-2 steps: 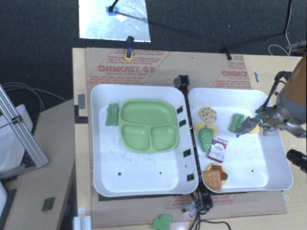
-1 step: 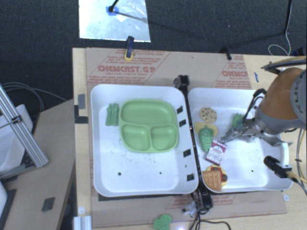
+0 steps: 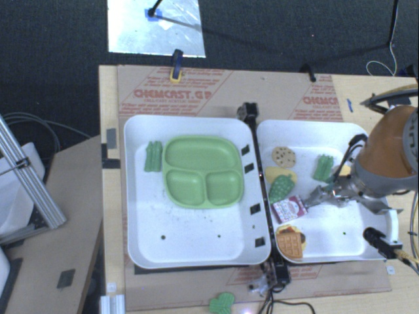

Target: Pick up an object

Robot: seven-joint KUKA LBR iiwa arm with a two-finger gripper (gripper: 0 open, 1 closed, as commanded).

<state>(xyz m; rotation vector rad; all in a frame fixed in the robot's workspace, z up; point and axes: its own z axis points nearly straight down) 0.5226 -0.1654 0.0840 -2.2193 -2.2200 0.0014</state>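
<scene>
Desk (image 3: 196,90) tan, dark carpet around; two white bins: left (image 3: 190,241) one green tray (image 3: 201,172); claw (image 3: 314,198) state can't tell.

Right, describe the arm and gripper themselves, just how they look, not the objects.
The arm is bulky and rounded, with a wide orange band above a grey metallic wrist section. Black cables loop along its left side. The gripper is a slim grey metal piece tapering towards the bin's toys. A white bracket with a black part sits below the wrist.

The arm reaches in over the right bin (image 3: 327,250), its hand (image 3: 313,197) low near the bin's middle.
</scene>
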